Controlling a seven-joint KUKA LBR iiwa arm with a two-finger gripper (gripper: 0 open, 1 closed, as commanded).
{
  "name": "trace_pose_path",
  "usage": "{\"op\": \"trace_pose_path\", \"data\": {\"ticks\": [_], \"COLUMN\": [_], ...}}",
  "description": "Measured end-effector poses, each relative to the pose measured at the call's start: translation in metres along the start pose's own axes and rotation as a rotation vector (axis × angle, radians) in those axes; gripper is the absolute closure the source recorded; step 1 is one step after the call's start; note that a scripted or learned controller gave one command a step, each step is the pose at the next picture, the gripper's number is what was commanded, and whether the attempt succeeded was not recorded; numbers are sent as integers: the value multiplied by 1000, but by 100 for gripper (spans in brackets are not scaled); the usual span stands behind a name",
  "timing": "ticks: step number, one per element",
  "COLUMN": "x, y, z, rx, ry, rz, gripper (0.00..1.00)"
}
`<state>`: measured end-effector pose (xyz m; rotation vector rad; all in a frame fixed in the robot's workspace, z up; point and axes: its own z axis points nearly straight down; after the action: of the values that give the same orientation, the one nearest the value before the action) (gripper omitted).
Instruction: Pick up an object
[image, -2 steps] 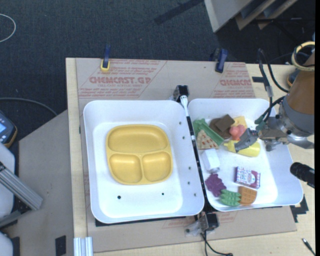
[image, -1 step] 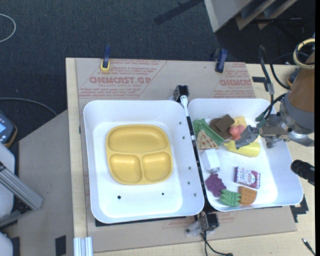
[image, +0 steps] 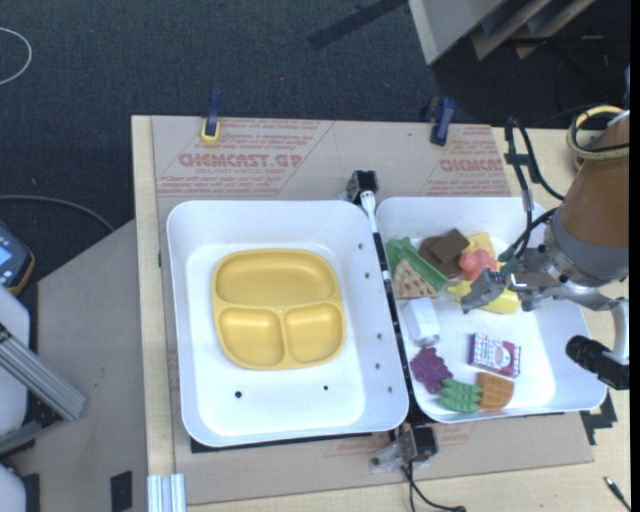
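Green ridged plastic toy (image: 459, 396) and orange waffle piece (image: 495, 390) crowd right bin's near rim (image: 500, 412), below-left of the gripper (image: 487, 288), finger state undeterminable, beside a yellow toy (image: 502, 301); bare floor flanks the purple-white carton (image: 493, 354).

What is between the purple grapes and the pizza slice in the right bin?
A small white packet lies between the purple grapes and the pizza slice, seen in the camera view.

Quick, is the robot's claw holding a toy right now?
Gripper: over the right bin, among the toys; cannot be told if it holds anything.
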<state>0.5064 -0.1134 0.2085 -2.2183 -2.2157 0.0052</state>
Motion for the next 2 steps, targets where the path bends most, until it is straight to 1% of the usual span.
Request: {"op": "trace_pose_path", "data": {"ticks": [1,2], "x": [-1,-4], "y": [-8,-6], "z": [60,104], "rx": [1,0], "ry": [1,0], "rz": [0,-1], "gripper": [0,0]}}
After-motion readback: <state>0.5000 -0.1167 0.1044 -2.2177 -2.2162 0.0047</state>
